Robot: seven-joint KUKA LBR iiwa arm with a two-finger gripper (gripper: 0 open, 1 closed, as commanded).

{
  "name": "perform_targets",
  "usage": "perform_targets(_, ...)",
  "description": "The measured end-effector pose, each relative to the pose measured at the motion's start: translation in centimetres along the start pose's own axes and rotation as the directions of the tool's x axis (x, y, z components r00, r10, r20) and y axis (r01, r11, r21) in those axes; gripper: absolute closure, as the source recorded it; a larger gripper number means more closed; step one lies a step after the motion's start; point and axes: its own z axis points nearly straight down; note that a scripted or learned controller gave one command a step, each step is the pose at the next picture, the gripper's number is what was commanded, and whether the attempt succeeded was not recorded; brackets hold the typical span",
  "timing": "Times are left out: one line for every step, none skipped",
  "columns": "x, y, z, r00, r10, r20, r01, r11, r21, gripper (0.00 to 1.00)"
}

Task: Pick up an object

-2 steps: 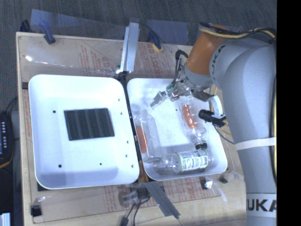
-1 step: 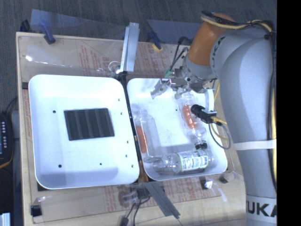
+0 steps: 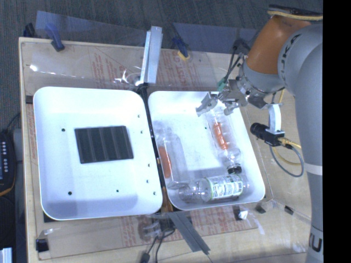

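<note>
Hovering over the right bin's (image 3: 249,171) far edge: gripper (image 3: 218,104), fingers spread open, gripping nothing. Right bin contents: clear bottle with orange insert (image 3: 222,138) just below the gripper; second clear bottle (image 3: 166,155) along the left wall; labelled bottle (image 3: 216,189) at the near edge. Left bin (image 3: 49,147): dark ribbed panel (image 3: 103,144), centre.

On your desk (image 3: 82,64) two shallow white bins sit side by side. The left bin (image 3: 49,147) has a dark ribbed rectangular panel (image 3: 104,144) lying on its floor. You can see a grey metal bar (image 3: 151,53) standing where the bins meet at the far edge, and blue clamps (image 3: 55,40) gripping the clear sheet along the desk's far side.
</note>
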Motion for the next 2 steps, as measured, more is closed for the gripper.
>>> perform_targets(0.3,2.6,-11.1,0.991,-0.134,0.001,0.134,0.991,-0.002,0.0)
perform_targets(-1.0,0.3,-1.1,0.973,-0.232,-0.002,0.232,0.973,0.004,0.0)
